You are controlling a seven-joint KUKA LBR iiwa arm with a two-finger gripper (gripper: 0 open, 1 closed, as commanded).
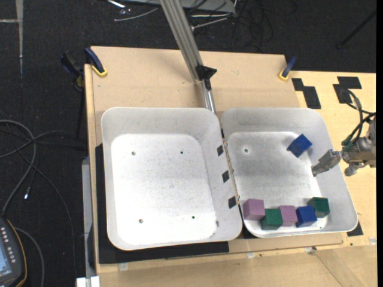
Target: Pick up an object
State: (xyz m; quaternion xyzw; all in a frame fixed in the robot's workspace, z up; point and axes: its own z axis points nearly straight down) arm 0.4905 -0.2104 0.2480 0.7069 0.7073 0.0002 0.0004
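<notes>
A: Where are the objects?

B: All 6 blocks sit in the right bin (333, 154). Taking that bin as the landmark, a blue block (300, 144) lies alone in its far right part, tilted and well apart from the others. The other 5 form a row along the bin's near wall: a purple block (254, 208) at the left end, then a dark green block (272, 218), a second purple block (288, 214), a second blue block (306, 215) and a second green block (320, 206) at the right end. Neighbours in that row look to be touching or just beside each other.

A: And the gripper?

B: The gripper (326, 163) reaches over the right bin's right rim, about midway along that side. It is nearer the lone blue block than the row, but apart from both. No block is between its fingers. I cannot tell how far apart the fingers stand; they are too small and blurred.

A: Anything else?

B: The left bin (114, 160) lies just beside the right bin, their inner rims touching.
</notes>
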